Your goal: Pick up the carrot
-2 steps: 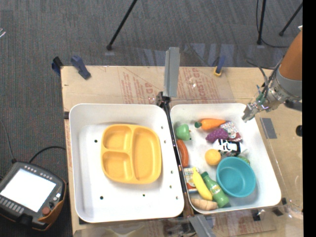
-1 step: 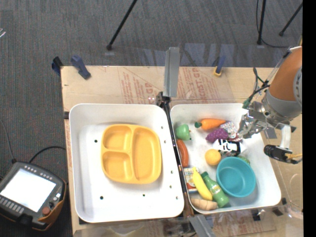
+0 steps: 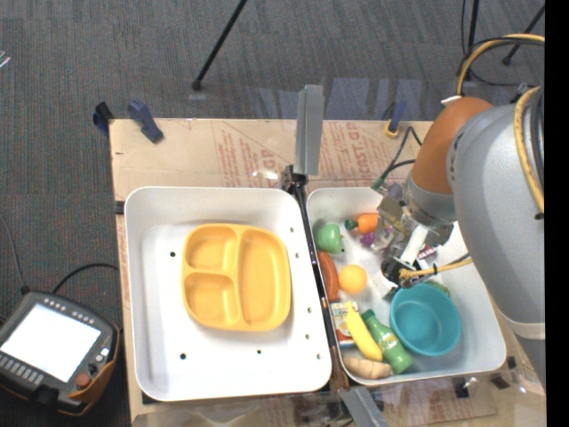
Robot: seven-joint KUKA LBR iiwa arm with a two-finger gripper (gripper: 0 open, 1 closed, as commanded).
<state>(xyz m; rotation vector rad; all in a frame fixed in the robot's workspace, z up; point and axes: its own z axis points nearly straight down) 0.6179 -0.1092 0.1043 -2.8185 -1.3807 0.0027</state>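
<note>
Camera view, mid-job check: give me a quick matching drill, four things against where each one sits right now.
Things:
1. yellow tray
2. teal bowl
3. carrot
4. green bottle

Places:
A. right bin, far end, just left of the gripper
B. right bin, near right part, below the gripper
C. left bin, in its middle
D. right bin, near end, just left of the bowl

Pairs: 1-C, 2-B, 3-A, 4-D
</note>
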